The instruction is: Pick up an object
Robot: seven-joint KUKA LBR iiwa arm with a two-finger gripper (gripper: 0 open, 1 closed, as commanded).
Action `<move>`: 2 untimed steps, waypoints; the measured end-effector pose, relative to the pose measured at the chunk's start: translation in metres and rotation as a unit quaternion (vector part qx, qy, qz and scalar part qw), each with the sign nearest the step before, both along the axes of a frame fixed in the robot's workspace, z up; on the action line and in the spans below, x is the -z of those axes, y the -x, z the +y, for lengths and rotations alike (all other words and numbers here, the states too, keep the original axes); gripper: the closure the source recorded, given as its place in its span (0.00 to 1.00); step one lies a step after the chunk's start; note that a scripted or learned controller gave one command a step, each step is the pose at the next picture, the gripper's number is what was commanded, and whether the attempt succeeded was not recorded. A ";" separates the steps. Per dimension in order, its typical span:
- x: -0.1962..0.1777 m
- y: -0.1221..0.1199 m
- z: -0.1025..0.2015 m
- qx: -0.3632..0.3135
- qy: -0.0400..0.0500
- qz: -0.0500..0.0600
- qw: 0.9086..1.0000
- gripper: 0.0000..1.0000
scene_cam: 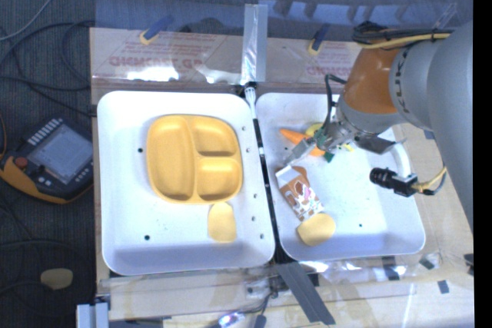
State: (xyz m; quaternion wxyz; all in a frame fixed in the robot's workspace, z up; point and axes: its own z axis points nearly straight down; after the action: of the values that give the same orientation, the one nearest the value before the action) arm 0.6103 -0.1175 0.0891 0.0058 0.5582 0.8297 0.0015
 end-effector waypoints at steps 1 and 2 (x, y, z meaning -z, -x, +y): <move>-0.011 -0.001 0.000 0.000 -0.001 -0.003 1.000 1.00; -0.011 -0.001 0.000 0.000 -0.001 -0.003 1.000 0.00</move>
State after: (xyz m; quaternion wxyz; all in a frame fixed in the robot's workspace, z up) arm 0.6117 -0.1173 0.1004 0.0077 0.5585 0.8294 0.0033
